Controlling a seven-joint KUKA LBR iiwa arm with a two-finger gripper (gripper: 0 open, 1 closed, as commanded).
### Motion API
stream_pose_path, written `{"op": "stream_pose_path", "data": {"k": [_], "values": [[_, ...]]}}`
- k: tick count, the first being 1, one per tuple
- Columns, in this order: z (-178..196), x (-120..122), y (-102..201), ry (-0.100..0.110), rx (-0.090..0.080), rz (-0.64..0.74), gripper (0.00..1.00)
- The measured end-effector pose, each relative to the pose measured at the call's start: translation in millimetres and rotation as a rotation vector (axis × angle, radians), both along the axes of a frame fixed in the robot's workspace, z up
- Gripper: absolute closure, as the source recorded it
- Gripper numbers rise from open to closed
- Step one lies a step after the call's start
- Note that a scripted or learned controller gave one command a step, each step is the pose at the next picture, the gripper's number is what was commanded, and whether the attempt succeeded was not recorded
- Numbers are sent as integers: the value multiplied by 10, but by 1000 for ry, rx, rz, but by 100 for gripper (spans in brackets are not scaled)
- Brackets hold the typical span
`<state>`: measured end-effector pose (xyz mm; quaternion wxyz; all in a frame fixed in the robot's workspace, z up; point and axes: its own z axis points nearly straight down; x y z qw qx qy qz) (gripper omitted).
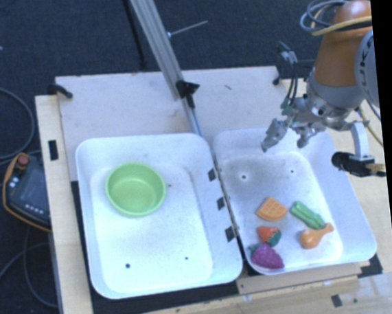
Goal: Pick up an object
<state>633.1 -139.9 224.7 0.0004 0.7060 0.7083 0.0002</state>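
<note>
My gripper (289, 137) hangs over the far edge of the right bin (337, 194), its two fingers spread apart with nothing between them. Well below it, toward the bin's near side, lie several toy foods: an orange waffle-like piece (271, 210), a green pickle (306, 215), an orange drumstick (315, 236), a small red and green piece (268, 234) and purple grapes (266, 256). The gripper touches none of them.
A green bowl (135, 188) sits in the left bin (110, 265). A slanted metal pole (162, 52) rises behind the bins. A black fitting (352, 162) juts out by the right bin's right rim.
</note>
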Motion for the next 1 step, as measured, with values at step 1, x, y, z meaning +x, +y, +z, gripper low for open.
{"op": "stream_pose_path", "data": {"k": [1], "values": [[0,0,0,0,0,0,0]]}}
